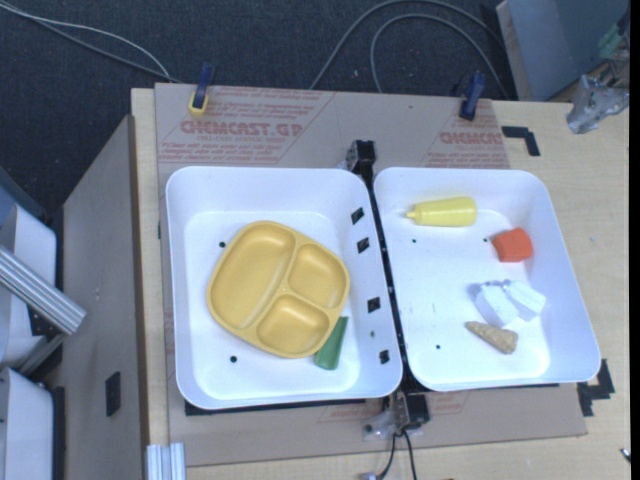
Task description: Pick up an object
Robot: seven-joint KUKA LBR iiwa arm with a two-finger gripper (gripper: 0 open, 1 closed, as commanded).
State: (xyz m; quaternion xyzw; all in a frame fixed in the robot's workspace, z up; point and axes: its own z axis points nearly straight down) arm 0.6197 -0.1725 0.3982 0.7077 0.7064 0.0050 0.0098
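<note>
The right bin point(560, 268) holds a yellow squeeze bottle point(443, 211) lying on its side near the far wall. An orange block point(513, 245) sits to its right, a white crumpled piece point(508, 301) lies nearer the front, and a tan wedge point(492, 336) lies just below that. In the left bin point(190, 268) lies a yellow divided plate point(279, 288) with a green piece point(331, 345) touching its lower right edge. My gripper point(598, 103) hangs at the far upper right, outside both bins and well away from every object.
Black clips point(362, 248) run along the seam between the bins. Blue clamps point(203, 86) point(472, 95) pin the cardboard sheet at the back. Cables point(420, 18) loop on the dark floor beyond. A metal rail point(40, 293) lies at the left.
</note>
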